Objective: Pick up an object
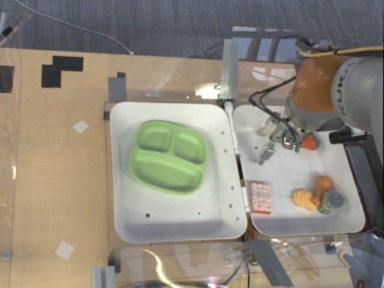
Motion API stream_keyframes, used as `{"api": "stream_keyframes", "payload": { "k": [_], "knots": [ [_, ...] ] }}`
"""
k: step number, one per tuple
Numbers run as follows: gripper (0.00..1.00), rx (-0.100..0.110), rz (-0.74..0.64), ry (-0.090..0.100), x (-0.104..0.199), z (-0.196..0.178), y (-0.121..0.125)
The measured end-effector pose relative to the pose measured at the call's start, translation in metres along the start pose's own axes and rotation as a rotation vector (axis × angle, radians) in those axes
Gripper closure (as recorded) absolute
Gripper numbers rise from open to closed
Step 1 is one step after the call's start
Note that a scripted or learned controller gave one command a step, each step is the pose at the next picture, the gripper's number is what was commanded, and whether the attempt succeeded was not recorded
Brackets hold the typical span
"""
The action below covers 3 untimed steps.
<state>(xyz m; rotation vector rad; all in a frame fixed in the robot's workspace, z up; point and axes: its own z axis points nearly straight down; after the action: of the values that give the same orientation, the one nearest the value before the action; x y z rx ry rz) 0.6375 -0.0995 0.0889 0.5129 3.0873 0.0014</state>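
Observation:
My gripper (pixel 266 141) hangs over the upper left part of the right bin (pixel 288 219). It is open, its two fingers pointing left with nothing between them. A small red object with a green bit (pixel 309 141) lies just right of the gripper body, partly hidden by it. Nearer the front of the same bin lie a red and white box (pixel 260 197), a yellow lumpy item (pixel 305 200), an orange item (pixel 323 184) and a small round can (pixel 329 203).
The left bin (pixel 174 227) holds a green divided tray (pixel 168 156). A metal rail (pixel 237 167) divides the two bins. Black cables (pixel 273 92) loop above the wrist at the right bin's back edge.

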Motion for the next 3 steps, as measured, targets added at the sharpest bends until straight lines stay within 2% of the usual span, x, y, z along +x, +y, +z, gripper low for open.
{"api": "stream_keyframes", "payload": {
  "k": [1, 2, 3],
  "knots": [
    [1.00, -0.003, -0.006, -0.013, -0.004, -0.015, 0.003],
    [1.00, -0.002, 0.356, -0.001, 0.046, -0.101, 0.037],
    [1.00, 0.003, 0.740, 0.009, 0.091, -0.097, 0.078]
  ]
}}
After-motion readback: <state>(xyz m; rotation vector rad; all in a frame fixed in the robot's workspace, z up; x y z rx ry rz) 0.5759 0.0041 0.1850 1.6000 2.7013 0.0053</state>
